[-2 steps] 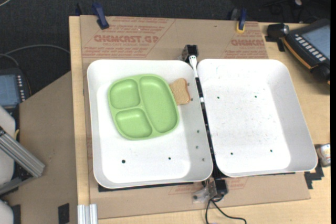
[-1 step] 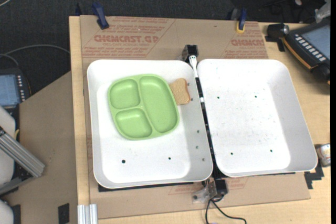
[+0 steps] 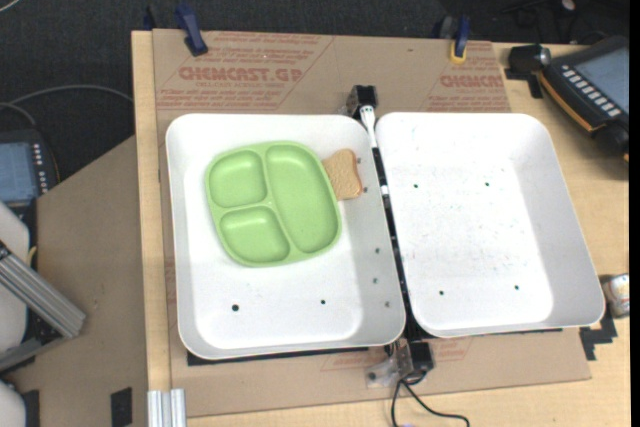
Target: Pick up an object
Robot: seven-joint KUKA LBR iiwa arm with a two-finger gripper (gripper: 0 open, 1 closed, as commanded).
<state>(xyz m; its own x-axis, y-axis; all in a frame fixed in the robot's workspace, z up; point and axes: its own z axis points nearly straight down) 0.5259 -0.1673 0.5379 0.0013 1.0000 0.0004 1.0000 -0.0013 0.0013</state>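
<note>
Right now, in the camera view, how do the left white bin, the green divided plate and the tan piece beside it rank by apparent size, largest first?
1. Left white bin, largest.
2. Green divided plate, lying inside that bin.
3. Tan piece, smallest, resting at the plate's right edge.

- Two bins sit side by side on the bench [image 3: 250,65], left bin [image 3: 270,315] touching the right bin [image 3: 480,225].
- Divided plate [image 3: 272,203] lies in the left bin, toward its back.
- Cracker-like piece [image 3: 344,174] rests against the plate's right edge, near the seam between the bins.
</note>
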